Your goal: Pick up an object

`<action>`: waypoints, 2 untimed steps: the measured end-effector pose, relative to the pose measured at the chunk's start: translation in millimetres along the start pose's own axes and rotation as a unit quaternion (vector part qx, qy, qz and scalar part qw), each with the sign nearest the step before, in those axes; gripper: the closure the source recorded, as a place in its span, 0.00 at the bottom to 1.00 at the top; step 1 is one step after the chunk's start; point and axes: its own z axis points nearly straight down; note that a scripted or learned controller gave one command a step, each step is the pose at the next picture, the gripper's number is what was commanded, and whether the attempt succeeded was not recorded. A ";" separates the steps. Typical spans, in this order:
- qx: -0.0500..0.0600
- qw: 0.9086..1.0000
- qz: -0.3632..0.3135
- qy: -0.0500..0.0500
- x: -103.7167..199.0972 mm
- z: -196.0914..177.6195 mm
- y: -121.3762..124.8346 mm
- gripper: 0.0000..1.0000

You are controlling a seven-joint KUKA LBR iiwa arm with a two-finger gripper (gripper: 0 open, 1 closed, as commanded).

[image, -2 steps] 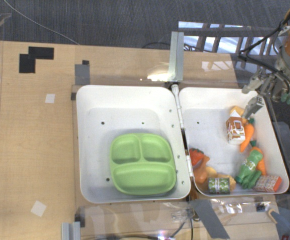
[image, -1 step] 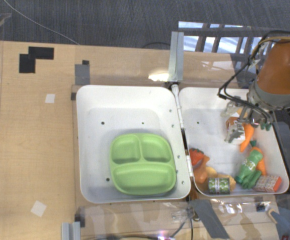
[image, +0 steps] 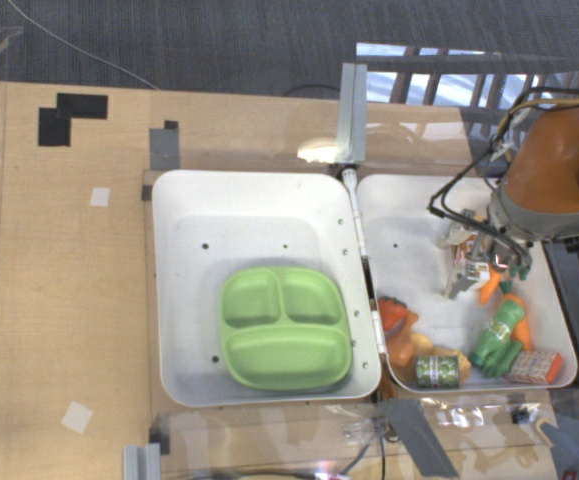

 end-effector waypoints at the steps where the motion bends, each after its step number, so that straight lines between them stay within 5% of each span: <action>1: 0.000 0.998 0.067 0.001 -10.8 0.8 20.7 0.00; 2: 0.000 0.998 0.059 0.001 4.7 0.3 19.6 0.00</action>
